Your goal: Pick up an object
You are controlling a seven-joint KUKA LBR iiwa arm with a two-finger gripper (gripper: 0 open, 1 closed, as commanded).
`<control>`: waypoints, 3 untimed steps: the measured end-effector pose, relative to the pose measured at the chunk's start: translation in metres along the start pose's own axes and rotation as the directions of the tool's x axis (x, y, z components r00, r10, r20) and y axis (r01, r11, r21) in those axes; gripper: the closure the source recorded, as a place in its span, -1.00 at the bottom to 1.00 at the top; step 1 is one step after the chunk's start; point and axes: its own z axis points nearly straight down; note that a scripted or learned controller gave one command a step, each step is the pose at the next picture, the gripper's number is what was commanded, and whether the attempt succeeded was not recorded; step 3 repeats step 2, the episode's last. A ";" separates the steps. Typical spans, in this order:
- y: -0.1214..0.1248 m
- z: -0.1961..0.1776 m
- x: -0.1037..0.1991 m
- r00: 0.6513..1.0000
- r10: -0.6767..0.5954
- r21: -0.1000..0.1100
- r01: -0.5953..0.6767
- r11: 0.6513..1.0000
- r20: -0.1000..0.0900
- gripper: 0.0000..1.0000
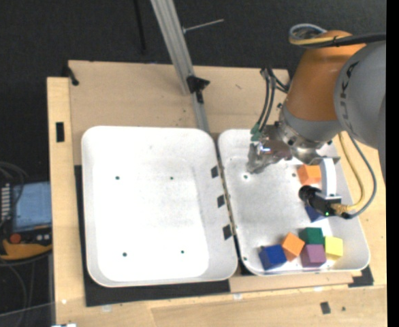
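Fingers hover near my right bin's back-left wall, bare floor beneath. Blocks cluster well apart. I cannot tell their opening.

arm cut off right, tool blurred

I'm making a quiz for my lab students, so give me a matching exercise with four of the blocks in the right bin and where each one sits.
Column one:
1. blue block
2. yellow block
3. purple block
4. orange block under the arm

Column two:
A. farthest right of the cluster at the bin's near edge
B. alone, up beside the wrist, apart from the cluster
C. farthest left of the cluster
D. just in front of the green block

Pairs: 1-C, 2-A, 3-D, 4-B
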 end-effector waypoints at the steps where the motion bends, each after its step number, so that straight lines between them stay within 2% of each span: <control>1: -0.002 0.009 0.054 1.000 0.001 0.003 -0.001 1.000 0.001 1.00; 2: 0.008 0.008 0.109 1.000 0.000 0.003 0.000 1.000 0.000 1.00; 3: 0.008 0.008 0.109 1.000 0.000 0.003 0.000 1.000 0.000 1.00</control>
